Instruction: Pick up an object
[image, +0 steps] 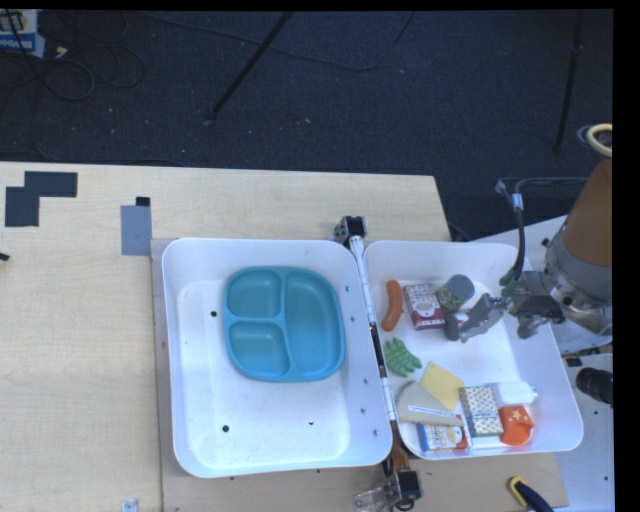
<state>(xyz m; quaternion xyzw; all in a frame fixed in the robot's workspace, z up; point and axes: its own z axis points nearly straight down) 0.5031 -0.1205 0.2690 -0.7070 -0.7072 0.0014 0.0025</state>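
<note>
Wooden bench (80, 350) bore two white bins; the gripper (470, 322) hovered in the right bin (560, 425), grip unreadable, with a hot dog (392, 304) at its nine o'clock.

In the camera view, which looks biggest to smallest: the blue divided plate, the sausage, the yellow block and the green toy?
1. Blue divided plate, clearly largest.
2. Yellow block.
3. Sausage and green toy look about alike; I would not rank them.

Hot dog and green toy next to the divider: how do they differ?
The hot dog is orange-red, smooth and elongated; the green toy is green, lumpy and squat. The hot dog lies farther from the camera, the green toy nearer. Both rest in the right bin, beside the divider, apart from the gripper.
</note>
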